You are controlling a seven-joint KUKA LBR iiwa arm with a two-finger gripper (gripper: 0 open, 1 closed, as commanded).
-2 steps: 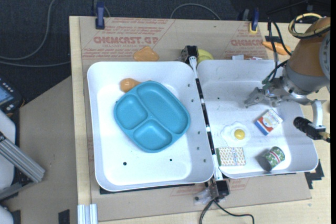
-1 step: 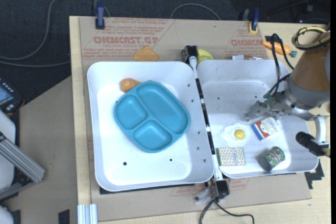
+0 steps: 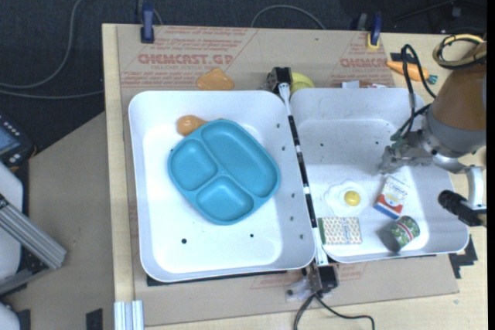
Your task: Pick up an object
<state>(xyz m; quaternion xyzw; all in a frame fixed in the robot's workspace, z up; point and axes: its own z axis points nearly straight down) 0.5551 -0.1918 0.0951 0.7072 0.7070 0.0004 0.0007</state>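
Observation:
The right bin holds a toy fried egg, a small white carton with red and blue print, a green can lying on its side and a checked flat packet. My gripper hangs low over the right bin's right half, just above and behind the carton and to the right of the egg. Nothing is visibly held in it. The grey arm with its orange band rises behind it at the right edge.
The left bin carries a blue divided plate with a small orange piece at its back left. Behind the bins on the bench lie an orange object and a yellow one. Cables run at the far right.

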